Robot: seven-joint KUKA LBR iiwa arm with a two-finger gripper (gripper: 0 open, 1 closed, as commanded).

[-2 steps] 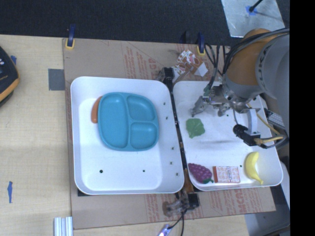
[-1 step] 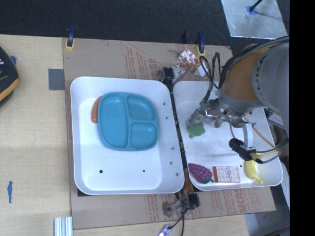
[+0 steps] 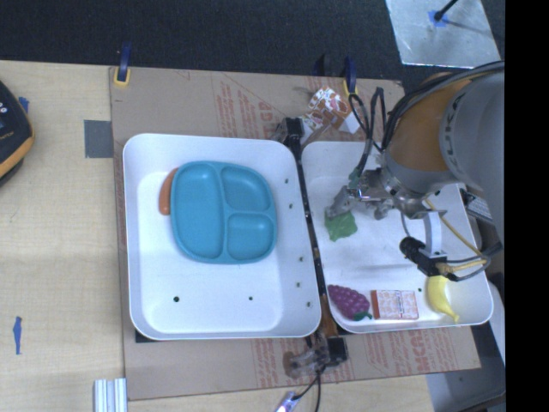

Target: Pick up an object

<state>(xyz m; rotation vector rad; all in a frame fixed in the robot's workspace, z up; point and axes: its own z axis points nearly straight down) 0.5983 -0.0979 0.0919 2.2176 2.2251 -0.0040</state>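
My gripper (image 3: 345,202) hangs low over the upper left part of the right bin (image 3: 377,251), at the end of the grey arm with its orange band (image 3: 425,136). A small green leafy toy (image 3: 340,227) lies just under and in front of the gripper tip, touching or nearly touching it. Along the front of the same bin lie a purple grape bunch (image 3: 347,299), a red and white packet (image 3: 395,304) and a yellow banana (image 3: 441,298). In the left bin (image 3: 214,303) rests a blue divided plate (image 3: 225,211), with an orange object (image 3: 164,192) poking out at its left edge.
Black cables and a dark connector (image 3: 420,254) trail from the wrist over the right bin's right side. A crumpled wrapper (image 3: 328,106) sits behind the bins. A yellow and black device (image 3: 10,136) lies at the bench's far left.
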